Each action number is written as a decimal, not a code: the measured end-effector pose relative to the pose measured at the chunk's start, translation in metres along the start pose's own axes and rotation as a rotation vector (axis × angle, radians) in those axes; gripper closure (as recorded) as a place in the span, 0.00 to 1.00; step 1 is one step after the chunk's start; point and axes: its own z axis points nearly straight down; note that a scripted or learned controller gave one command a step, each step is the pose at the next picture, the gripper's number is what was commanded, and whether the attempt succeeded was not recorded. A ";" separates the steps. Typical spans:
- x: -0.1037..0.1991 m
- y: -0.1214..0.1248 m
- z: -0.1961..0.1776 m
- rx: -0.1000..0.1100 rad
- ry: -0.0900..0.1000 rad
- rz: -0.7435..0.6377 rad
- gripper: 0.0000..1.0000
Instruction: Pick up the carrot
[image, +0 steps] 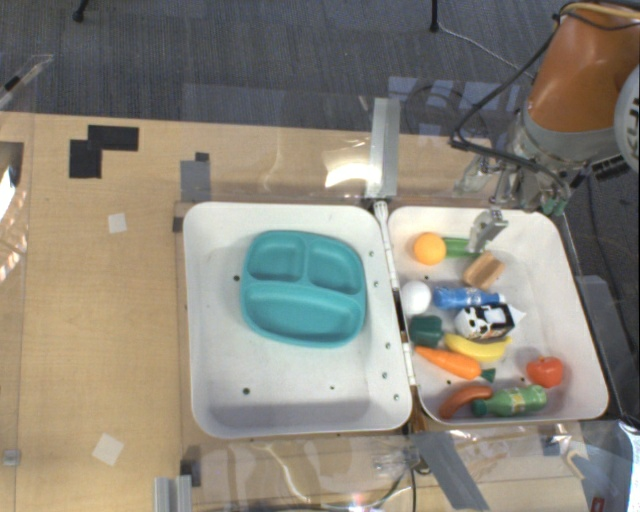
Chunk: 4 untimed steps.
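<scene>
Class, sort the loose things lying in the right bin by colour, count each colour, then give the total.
Orange: 2, ball, carrot
Green: 2, bottle, dark piece
White: 1, egg
Blue: 1, packet
Yellow: 1, banana
Red: 2, tomato, sausage
Tan: 1, bread
Black-and-white: 1, cow toy
Total: 11

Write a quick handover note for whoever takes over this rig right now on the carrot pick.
Gripper: hanging over the back of the right bin, near the orange ball; nothing visibly held.
Carrot: lying in the right bin's front half, between the banana and the sausage, untouched.
Left bin: holds the teal divided plate.
Done: nothing yet.
Left: move toward the front, descend, grasp and lift the carrot.
</scene>
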 end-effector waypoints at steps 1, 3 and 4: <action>-0.005 0.013 0.136 0.000 -0.001 -0.306 0.00; 0.021 0.003 0.146 0.003 -0.001 0.360 0.00; 0.031 -0.004 0.145 0.016 -0.004 0.821 0.00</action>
